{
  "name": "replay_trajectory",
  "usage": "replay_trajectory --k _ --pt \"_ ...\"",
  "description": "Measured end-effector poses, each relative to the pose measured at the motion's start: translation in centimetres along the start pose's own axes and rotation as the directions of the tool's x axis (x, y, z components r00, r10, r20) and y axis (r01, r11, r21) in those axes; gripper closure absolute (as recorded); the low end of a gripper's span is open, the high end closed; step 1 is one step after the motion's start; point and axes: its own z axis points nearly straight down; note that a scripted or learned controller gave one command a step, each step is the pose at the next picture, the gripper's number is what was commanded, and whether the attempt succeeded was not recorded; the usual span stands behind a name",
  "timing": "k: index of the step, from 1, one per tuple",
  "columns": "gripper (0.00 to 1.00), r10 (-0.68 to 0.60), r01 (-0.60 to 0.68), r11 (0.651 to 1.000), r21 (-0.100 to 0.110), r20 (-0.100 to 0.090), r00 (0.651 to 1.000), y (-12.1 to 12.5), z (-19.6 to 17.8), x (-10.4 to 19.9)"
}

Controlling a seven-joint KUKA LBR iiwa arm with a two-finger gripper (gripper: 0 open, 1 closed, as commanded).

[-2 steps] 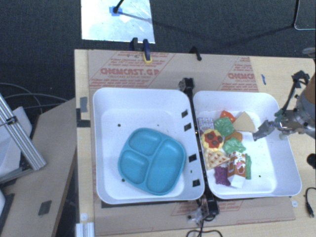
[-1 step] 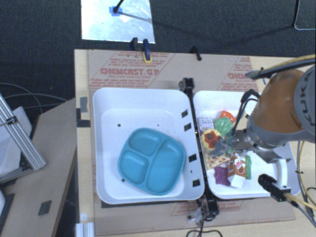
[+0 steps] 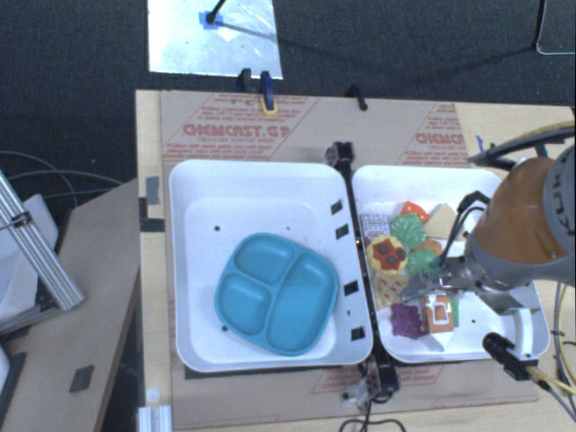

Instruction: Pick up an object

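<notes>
On the counter (image 3: 225, 129), right bin (image 3: 450, 183) holds toys; arm (image 3: 522, 219) bends over them, jaws (image 3: 430, 286) state unclear.

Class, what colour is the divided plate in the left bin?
Light blue, seen in the camera view.

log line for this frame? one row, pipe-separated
arm: over right bin | gripper: low above toy pile, finger state unclear | nearest: purple toy, orange-white box | grasp: none seen | left bin: blue divided plate
</notes>
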Motion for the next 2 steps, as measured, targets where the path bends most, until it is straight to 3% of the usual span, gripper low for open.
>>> replay_trajectory --k 1,2 --pt "0.0 -0.013 0.013 1.0 -0.015 -0.002 1.0 0.3 -13.3 3.8" --pt "0.0 -0.021 0.021 1.0 -0.013 -0.006 1.0 3.1 -20.9 14.7"
